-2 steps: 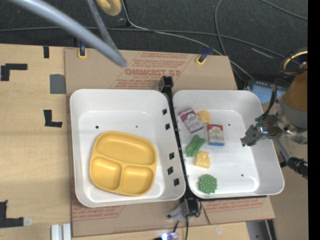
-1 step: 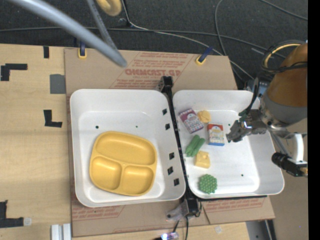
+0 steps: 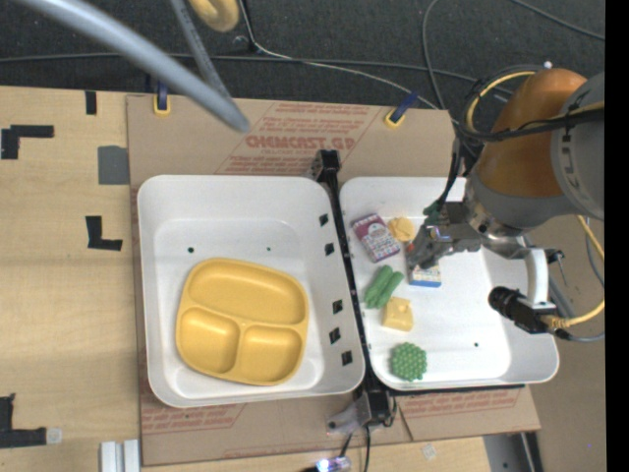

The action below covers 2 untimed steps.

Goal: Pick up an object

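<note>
While the gripper (image 3: pixel 428 254) sits low in the right bin (image 3: pixel 491 362) over a small blue-and-white object (image 3: pixel 425 277), I cannot tell how open its fingers are, so I would centre them on it before closing.

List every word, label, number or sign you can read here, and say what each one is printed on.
Red printing on the brown cardboard sheet under the bins, above the left white bin: several lines, too blurred to read.
Red printing on the same cardboard along its lower edge: too small to read.
Small purple packet in the right white bin: printed front, illegible.
Small blue and white box below the gripper: illegible.
So nothing reads clearly.
</note>
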{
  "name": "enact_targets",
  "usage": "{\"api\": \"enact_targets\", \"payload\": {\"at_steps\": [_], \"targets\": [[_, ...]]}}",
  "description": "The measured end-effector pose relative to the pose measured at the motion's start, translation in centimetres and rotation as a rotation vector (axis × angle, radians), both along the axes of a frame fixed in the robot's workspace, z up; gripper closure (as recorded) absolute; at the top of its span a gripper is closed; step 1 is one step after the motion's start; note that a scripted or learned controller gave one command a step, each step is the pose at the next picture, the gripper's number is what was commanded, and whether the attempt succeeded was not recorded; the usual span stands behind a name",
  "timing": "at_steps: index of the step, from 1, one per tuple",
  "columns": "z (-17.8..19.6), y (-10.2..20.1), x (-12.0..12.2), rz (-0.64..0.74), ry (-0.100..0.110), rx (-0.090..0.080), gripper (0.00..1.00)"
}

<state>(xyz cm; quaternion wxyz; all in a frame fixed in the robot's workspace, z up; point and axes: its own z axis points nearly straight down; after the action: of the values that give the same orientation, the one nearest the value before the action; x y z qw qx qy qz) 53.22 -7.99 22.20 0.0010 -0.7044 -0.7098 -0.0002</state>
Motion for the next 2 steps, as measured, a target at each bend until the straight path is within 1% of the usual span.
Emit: {"api": "enact_targets", "payload": {"at_steps": [1, 2], "targets": [[-1.1, 5.6, 0.7, -0.001, 0.002, 0.0, 1.0], [0.1, 10.9, 2.0, -0.001, -0.001, 0.0, 1.0]]}}
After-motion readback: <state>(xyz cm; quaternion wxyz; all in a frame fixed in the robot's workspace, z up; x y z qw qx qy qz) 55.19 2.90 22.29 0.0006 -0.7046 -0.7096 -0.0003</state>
